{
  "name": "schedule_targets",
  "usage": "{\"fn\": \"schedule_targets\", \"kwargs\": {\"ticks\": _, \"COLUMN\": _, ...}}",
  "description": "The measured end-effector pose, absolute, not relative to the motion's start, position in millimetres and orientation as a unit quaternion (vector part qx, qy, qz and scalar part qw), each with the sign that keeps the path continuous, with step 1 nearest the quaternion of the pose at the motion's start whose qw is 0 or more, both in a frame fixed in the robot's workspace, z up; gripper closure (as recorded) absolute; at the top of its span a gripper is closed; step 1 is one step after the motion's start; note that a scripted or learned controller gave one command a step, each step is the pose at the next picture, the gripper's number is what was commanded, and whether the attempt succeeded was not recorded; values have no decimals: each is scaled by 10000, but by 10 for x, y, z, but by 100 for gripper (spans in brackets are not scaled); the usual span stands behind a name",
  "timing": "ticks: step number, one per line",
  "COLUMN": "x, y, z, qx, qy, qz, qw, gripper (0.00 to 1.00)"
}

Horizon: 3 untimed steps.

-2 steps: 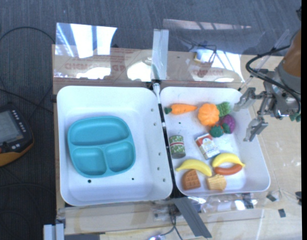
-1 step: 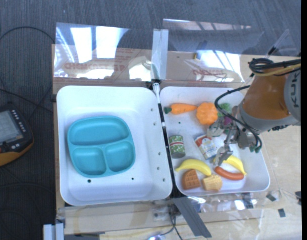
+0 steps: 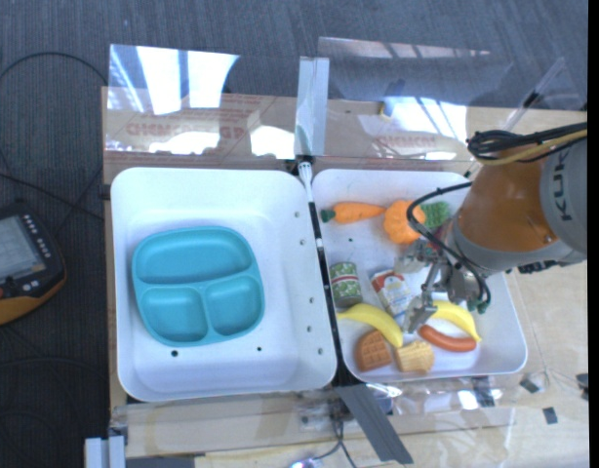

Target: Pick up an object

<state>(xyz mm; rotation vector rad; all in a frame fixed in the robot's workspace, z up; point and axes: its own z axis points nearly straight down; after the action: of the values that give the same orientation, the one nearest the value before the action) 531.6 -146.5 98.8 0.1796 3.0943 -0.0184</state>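
Note:
The right bin [image 3: 514, 354] holds several toy foods. A carrot [image 3: 356, 213] and an orange fruit [image 3: 399, 220] lie at its far side. A green can [image 3: 343, 284] and a white packet [image 3: 391, 289] sit in the middle. Toward the near side are a banana [image 3: 370, 321], a waffle [image 3: 373, 351], a tan cake piece [image 3: 415, 358], a red sausage [image 3: 448, 338] and a second banana [image 3: 454, 316]. My gripper [image 3: 438, 298] hangs low over the white packet and the second banana, close to both.
The left bin [image 3: 134, 359] carries a blue divided tray [image 3: 197, 283]. A raised wall [image 3: 317, 261] separates the two bins. The arm's orange band [image 3: 509, 208] covers the right bin's far right corner. Black cables [image 3: 524, 139] loop above it.

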Motion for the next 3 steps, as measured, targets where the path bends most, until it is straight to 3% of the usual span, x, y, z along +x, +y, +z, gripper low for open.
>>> {"fn": "schedule_targets", "kwargs": {"ticks": 1, "x": 6446, "y": -1263, "z": 1048, "qx": 398, "qy": 9992, "qz": -15, "qw": 94, "gripper": 0}}
{"fn": "schedule_targets", "kwargs": {"ticks": 2, "x": 6446, "y": -1143, "z": 986, "qx": 918, "qy": 9957, "qz": -57, "qw": 125, "gripper": 0}}
{"fn": "schedule_targets", "kwargs": {"ticks": 3, "x": 6273, "y": -1015, "z": 993, "qx": 993, "qy": 9949, "qz": -39, "qw": 181, "gripper": 0}}
